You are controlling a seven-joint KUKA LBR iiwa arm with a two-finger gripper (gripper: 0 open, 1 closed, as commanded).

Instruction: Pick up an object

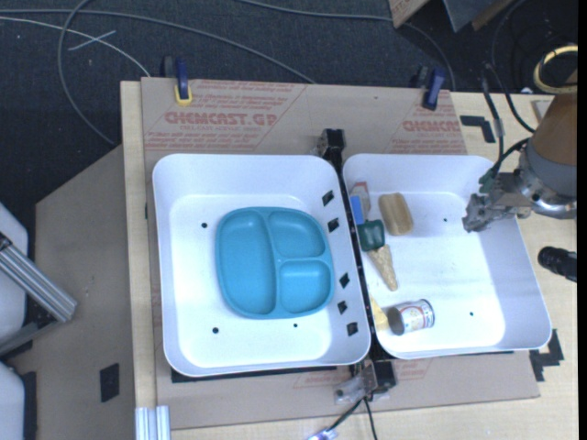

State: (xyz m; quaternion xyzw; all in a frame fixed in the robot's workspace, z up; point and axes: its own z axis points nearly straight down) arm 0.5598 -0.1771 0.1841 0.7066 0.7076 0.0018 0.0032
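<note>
the gripper (477,214) hangs by the right bin's (514,282) far right wall with nothing seen in it, finger state impossible to tell, so it should probably cross left, centre over the tan sponge-like block (396,214), then descend squarely.

Tray (273,262) in left bin (174,200) (can (415,316) in right).

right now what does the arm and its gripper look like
The arm is a rounded grey body with a tan-orange band above the wrist. It ends in a small metallic grey gripper with dark, blocky parts; a black cable loops along its upper side. No markings are legible.
</note>
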